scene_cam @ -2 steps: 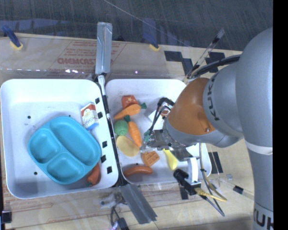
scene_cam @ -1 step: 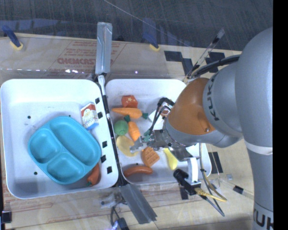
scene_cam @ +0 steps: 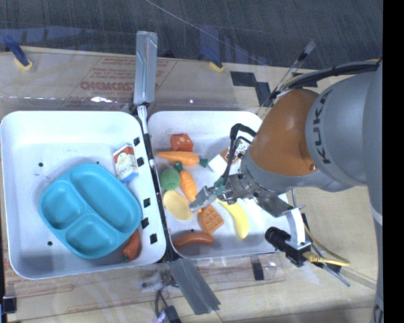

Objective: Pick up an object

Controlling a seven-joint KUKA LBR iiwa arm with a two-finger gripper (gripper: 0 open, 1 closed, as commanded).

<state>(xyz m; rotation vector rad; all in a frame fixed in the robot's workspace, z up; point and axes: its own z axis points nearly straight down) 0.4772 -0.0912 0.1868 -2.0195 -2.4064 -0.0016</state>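
In the right bin lie several toy foods: a red piece, a long carrot, a green vegetable, a short carrot, a yellow disc, a waffle, a banana and a brown sausage. My gripper hangs low over the bin's middle, just above the waffle and right of the short carrot. The orange wrist hides the bin's right part. I see nothing held.
The left bin holds a blue divided plate, a small carton near the divider and an orange-red piece at its front right corner. A small white packet lies beside the wrist.
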